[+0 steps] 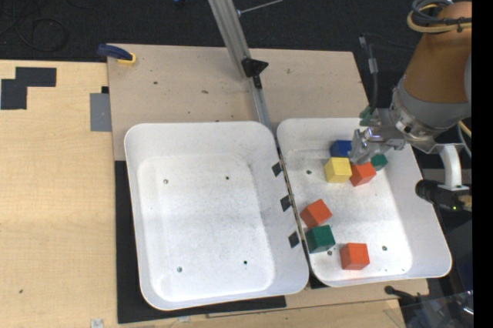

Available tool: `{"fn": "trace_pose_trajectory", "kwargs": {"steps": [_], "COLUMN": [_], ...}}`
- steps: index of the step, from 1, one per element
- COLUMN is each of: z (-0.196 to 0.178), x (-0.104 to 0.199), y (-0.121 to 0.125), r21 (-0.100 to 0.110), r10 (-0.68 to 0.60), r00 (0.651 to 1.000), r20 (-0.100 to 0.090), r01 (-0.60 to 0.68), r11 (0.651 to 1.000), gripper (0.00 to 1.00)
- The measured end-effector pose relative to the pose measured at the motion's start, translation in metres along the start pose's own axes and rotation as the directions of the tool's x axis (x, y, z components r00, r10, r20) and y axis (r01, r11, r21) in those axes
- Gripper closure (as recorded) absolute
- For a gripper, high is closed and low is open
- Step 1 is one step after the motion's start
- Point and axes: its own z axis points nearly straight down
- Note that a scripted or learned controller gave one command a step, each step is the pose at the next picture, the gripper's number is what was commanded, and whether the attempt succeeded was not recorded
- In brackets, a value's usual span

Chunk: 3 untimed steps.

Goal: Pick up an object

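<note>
The right bin (416, 242) holds several small blocks. A yellow block (337, 170), a blue block (341, 148) and an orange-red block (362, 174) cluster near its far side, with a green piece (379, 162) beside them. Further forward lie an orange block (315, 212), a green block (320, 239) and another orange-red block (354, 256). My gripper (365, 147) hangs low over the far cluster, just right of the blue block and above the orange-red one. No block shows between its fingers.
The left bin (154, 157) sits beside the right one, divided from it by black clips along the shared rim. A slanted aluminium post (227, 11) rises behind the bins. The arm's orange band (439, 65) stands over the right bin's far right corner.
</note>
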Motion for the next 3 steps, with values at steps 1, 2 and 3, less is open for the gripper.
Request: {"fn": "trace_pose_trajectory", "kwargs": {"steps": [1,2,3], "z": [-0.003,-0.005,0.004], "x": [0.056,0.104,0.145], "y": [0.011,0.018,0.028], "r21": [-0.002,-0.001,-0.001], "r10": [-0.002,-0.001,0.000], "r00": [1.000,1.000,1.000], "r20": [0.001,0.001,0.002], "r01": [0.002,0.001,0.000], "r11": [1.000,1.000,1.000], "gripper": [1.00,1.00,1.00]}}
